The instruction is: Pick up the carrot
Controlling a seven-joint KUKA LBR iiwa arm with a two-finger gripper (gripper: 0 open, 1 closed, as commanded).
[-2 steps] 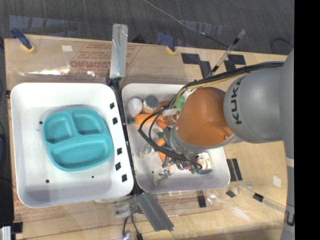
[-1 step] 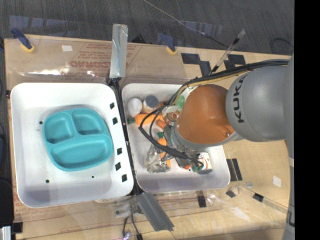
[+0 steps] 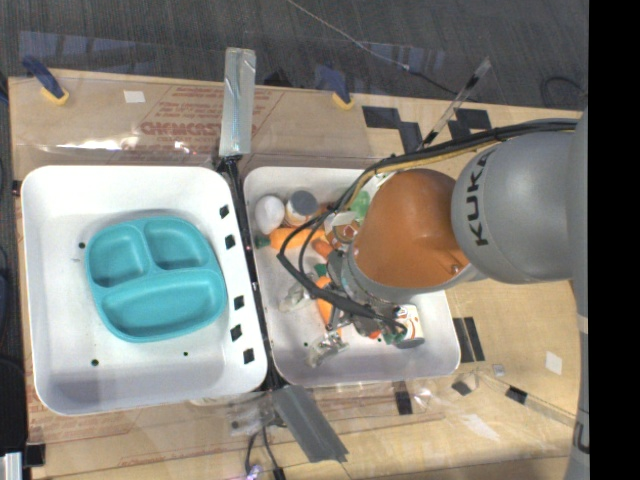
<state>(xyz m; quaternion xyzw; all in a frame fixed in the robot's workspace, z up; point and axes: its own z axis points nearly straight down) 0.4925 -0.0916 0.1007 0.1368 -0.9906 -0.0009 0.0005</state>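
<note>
The carrot (image 3: 297, 239) shows as an orange shape in the upper left of the right bin (image 3: 440, 353), partly hidden under cables and the arm's orange band (image 3: 405, 230). Another orange piece (image 3: 325, 308) peeks out just below the wrist; I cannot tell if it belongs to the same carrot. My gripper (image 3: 330, 340) hangs low over the front middle of the right bin, just below that orange piece. The wrist hides most of the bin's centre.
A white egg-shaped object (image 3: 268, 209), a grey-blue round item (image 3: 302, 204) and a green item (image 3: 360, 203) lie along the right bin's back. A white, green and red item (image 3: 405, 330) lies front right. The left bin (image 3: 50, 368) holds a teal divided plate (image 3: 155, 276).
</note>
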